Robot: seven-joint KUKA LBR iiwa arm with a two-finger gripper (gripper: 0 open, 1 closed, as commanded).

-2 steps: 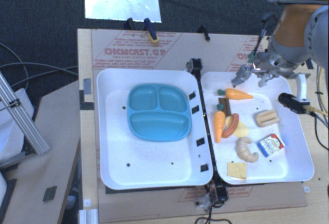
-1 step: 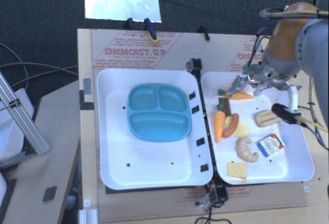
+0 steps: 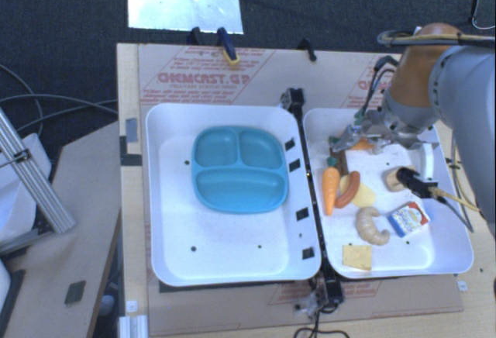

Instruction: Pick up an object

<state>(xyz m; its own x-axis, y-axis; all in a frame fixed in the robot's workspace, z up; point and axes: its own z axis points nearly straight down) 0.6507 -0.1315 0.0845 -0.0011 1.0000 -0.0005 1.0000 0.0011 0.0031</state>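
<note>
From above, two white bins sit side by side on the bench. The left bin (image 3: 167,197) holds a blue divided plate (image 3: 239,170), lying flat near its centre.

The right bin (image 3: 453,251) carries the food items. The arm comes in from three o'clock, and its gripper (image 3: 342,144) hangs low over the bin's ten o'clock corner — whether it is wide, narrow or gripping something cannot be told from this angle. Just below it, toward six o'clock, a carrot (image 3: 331,189) lies lengthwise with a sausage (image 3: 350,188) touching its right side. A croissant (image 3: 372,225) lies near the bin's middle, a cracker (image 3: 357,256) at its six o'clock edge, and a small carton (image 3: 408,219) just right of the croissant. A mushroom-like piece (image 3: 397,178) lies at three o'clock from the sausage — a black cable end overlaps it.
</note>
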